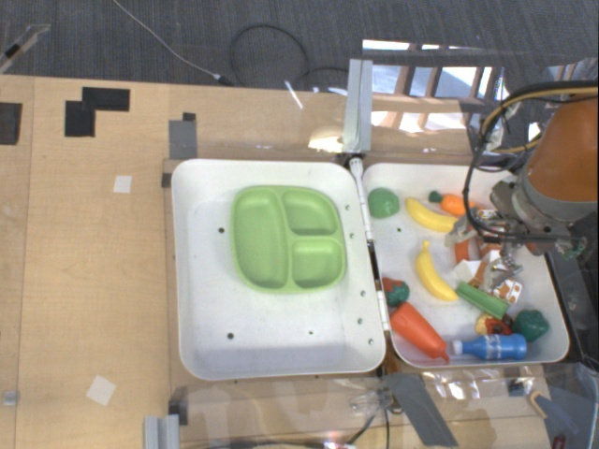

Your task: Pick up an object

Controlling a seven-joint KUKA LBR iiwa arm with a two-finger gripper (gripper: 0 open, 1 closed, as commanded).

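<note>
1. Tabletop: light wood, black patches at far left.
2. Left bin: white, holds a green divided plate lying flat near its centre.
3. Right bin: white, crowded with toy food. Green ball at upper left; two bananas just right of it; large carrot at the lower left; blue bottle along the near wall.
4. Arm: enters from the right, orange band above the wrist.
5. Claw: down over the right bin's clutter, right of the bananas. Open or closed: cannot tell; clutter obscures the tips.
</note>
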